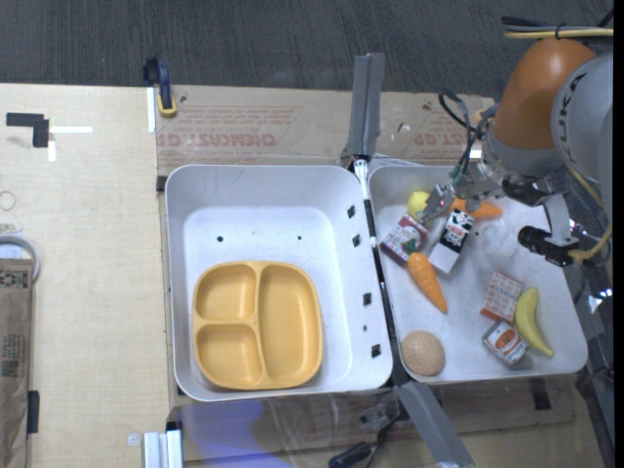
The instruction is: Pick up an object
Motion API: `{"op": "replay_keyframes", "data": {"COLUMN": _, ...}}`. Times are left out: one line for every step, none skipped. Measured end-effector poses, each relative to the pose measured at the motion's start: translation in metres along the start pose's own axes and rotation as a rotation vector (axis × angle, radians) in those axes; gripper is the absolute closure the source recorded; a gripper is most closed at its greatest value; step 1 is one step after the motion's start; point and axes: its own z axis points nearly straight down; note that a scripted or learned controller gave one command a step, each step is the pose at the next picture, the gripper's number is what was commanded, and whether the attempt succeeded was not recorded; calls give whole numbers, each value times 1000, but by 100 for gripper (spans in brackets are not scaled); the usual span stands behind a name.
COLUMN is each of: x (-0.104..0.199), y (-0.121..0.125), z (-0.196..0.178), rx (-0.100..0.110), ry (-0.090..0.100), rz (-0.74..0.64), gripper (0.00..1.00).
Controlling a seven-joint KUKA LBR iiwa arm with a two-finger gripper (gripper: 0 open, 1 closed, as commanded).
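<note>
Two white bins are shown side by side on the tabletop (88, 261). The left bin (185, 213) holds a yellow divided plate (258, 325). In the right bin (565, 349) a carrot (426, 281), a milk carton (451, 242), a purple packet (402, 239), a lemon (418, 202), an egg-shaped object (423, 352), a banana (531, 322), a small red-and-white box (502, 295) and a can (505, 343) are seen. The gripper (444, 203) is lowered over the bin's far left corner, just beside the lemon and above the carton; whether its fingers are parted or closed, and whether anything is gripped, cannot be told.
</note>
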Motion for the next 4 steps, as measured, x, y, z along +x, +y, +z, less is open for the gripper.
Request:
{"op": "replay_keyframes", "data": {"x": 1, "y": -41, "z": 28, "rx": -8, "ry": -3, "rz": -43, "gripper": 0}}
{"op": "replay_keyframes", "data": {"x": -1, "y": -41, "z": 19, "rx": -10, "ry": -4, "rz": -39, "gripper": 100}}
{"op": "replay_keyframes", "data": {"x": -1, "y": -41, "z": 19, "rx": -10, "ry": -4, "rz": -40, "gripper": 0}}
{"op": "replay_keyframes", "data": {"x": -10, "y": -98, "z": 31, "rx": -2, "ry": 0, "rz": -42, "gripper": 0}}
